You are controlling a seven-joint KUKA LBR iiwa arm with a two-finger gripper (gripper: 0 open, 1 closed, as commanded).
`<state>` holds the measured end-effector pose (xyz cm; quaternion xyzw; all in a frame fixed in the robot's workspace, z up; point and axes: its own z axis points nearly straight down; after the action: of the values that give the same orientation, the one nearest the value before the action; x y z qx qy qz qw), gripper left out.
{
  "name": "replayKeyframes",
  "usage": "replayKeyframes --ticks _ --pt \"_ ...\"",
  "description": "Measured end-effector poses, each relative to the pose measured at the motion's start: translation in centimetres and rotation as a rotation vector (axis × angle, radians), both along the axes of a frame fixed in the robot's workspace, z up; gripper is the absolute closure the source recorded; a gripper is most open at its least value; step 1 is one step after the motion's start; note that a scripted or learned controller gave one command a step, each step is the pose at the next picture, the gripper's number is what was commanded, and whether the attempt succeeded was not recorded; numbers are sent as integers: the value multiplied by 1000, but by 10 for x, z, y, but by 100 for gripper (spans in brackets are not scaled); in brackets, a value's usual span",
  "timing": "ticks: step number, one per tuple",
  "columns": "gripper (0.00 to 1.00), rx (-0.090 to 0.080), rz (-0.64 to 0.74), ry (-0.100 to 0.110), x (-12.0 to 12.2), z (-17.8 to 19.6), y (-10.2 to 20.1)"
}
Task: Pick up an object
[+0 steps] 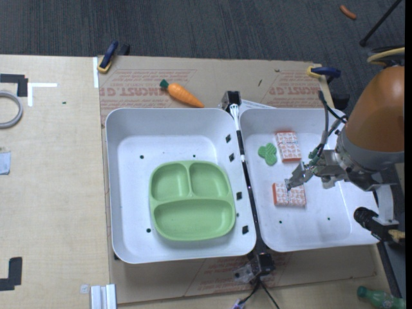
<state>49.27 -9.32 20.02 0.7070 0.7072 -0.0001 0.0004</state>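
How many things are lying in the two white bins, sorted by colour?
Green: 2, the divided plate and the small green piece.
Red-and-white: 2, the far block and the near block.
Total: 4.

The 2 white bins (122, 192) look like smooth, slightly glossy plastic. The green divided plate (192, 200) at centre is matt plastic. Brown cardboard (212, 79) with a dull, papery finish lies under the bins, on a pale wood-like surface (48, 192). The orange carrot (181, 93) looks plastic. The arm's orange band (385, 111) at right shines glossily.
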Motion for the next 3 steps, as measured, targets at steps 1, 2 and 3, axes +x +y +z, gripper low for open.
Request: replayKeyframes --ticks 1,2,3 --pt "0 -2 146 -7 12 -104 0" --pt "100 -3 144 -11 14 -94 0" --pt "0 -2 145 -11 14 -94 0"
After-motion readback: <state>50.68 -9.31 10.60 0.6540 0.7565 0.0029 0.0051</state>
